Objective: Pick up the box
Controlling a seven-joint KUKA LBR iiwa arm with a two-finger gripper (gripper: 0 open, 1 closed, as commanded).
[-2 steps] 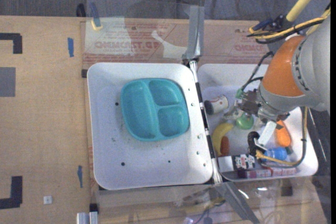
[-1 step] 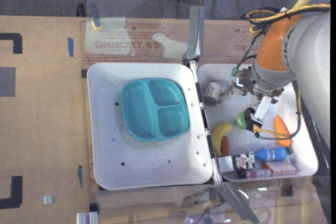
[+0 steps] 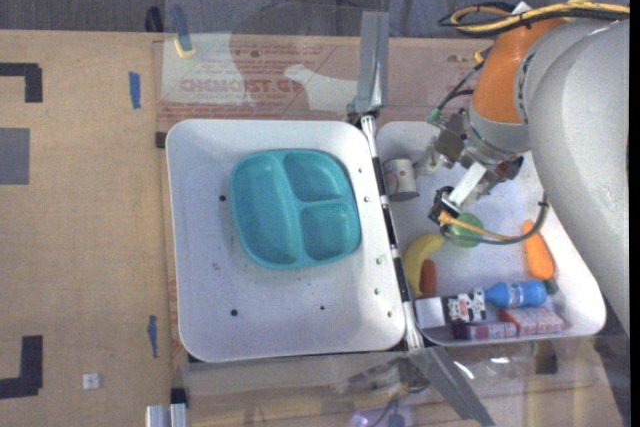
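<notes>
From the camera above the bench, the box [image 3: 533, 322] was a low, oblong carton, reddish-pink with paler print I could not read. It lay flat along the near wall of the right bin [image 3: 500, 255], at about 5 o'clock from that bin's middle.

Just beside the box, at its 9 o'clock, was a small dark packet [image 3: 465, 306] with white and red marks. A blue bottle [image 3: 515, 295] lay on its side at the box's 12 o'clock, close enough that I could not say whether they touched. An orange carrot [image 3: 540, 258] lay at 4 o'clock in the bin. A yellow banana [image 3: 420, 253] curved along the bin's 8 o'clock side with a small red thing [image 3: 428, 275] against it, and a round green thing [image 3: 463, 231] sat near the middle. A small grey can [image 3: 400, 178] stood at 10 o'clock.

The left bin [image 3: 200, 295] held a teal plate [image 3: 295, 208] with three compartments, set near its middle.

The gripper [image 3: 447, 147] hung over the right bin's 11 o'clock part, near the can and well apart from the box. Whether it was clenched or released I could not tell.
</notes>
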